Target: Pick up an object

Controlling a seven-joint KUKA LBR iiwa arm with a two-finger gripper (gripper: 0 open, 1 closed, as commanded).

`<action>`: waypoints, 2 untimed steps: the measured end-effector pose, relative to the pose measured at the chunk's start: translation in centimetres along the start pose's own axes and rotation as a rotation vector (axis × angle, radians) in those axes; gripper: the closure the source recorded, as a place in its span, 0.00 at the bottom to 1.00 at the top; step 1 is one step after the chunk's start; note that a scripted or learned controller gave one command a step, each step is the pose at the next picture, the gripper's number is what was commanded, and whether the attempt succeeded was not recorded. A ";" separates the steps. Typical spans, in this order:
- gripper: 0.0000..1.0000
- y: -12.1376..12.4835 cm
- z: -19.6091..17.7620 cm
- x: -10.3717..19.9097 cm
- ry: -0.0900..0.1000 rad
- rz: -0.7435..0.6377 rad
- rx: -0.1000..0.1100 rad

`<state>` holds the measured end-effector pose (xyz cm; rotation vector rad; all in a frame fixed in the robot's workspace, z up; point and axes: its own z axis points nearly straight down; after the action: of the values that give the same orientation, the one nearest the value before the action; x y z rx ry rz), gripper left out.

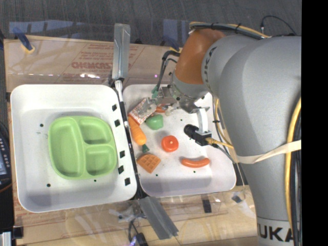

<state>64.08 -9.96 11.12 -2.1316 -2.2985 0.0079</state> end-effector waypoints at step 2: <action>0.00 -15.0 2.0 -4.8 -0.001 0.086 -0.006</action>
<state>49.44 -15.91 9.21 -2.2317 -2.2084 0.0025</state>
